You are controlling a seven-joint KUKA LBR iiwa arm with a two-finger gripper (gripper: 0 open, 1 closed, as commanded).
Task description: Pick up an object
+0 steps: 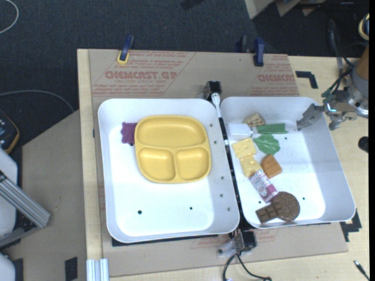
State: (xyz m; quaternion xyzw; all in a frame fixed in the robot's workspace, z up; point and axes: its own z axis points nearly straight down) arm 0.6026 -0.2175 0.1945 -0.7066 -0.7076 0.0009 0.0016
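Over the right shallow white plastic bin (328,174), near its upper right corner, the grey two-finger hand (309,118) hung with nothing between its fingers; whether they were spread I could not tell. Nothing seemed picked yet. Small toy foods lay along the bin's left side, including a green leaf-shaped piece (269,143) and a round brown cookie (285,206).
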